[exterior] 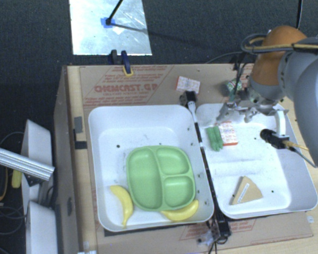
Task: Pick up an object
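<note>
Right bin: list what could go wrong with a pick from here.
1. The green item lies against the red-and-white packet; the tool above them might catch both or nudge one away.
2. Both sit close to the right bin's inner wall, so a finger may strike it.
3. The tan wedge looks flat, likely hard to grip.

A green divided plate (pixel 160 177) lay flat in the left bin, two bananas (pixel 123 203) at its near edge. The right bin held a green-and-red box (pixel 223 135) and a tan wedge (pixel 246 191).
</note>
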You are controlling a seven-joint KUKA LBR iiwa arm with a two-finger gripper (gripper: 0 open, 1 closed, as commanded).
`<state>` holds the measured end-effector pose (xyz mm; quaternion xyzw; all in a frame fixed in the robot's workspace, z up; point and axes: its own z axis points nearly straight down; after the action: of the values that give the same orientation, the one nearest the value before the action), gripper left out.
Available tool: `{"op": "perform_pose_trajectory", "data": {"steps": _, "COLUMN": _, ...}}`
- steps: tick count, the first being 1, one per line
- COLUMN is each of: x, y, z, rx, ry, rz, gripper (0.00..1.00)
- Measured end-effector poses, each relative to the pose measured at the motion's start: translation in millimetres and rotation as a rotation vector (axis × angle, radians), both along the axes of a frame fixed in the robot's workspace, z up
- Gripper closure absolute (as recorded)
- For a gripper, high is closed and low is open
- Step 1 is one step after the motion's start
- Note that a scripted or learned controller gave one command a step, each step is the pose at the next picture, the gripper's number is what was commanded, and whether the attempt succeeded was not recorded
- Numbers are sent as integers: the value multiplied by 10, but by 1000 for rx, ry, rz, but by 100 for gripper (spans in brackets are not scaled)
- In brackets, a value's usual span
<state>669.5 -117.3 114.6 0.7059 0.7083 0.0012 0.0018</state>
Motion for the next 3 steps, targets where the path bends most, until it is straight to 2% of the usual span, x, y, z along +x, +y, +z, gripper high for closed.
{"op": "perform_pose_trajectory", "data": {"steps": 1, "x": 24, "y": 275, "z": -247, "rx": -2, "ry": -7, "rz": 1, "gripper": 0}}
{"op": "perform_pose_trajectory", "data": {"steps": 2, "x": 27, "y": 327, "z": -246, "rx": -3, "ry": -9, "rz": 1, "gripper": 0}}
{"op": "perform_pose_trajectory", "data": {"steps": 3, "x": 35, "y": 332, "z": -139, "rx": -3, "ry": -12, "rz": 3, "gripper": 100}}
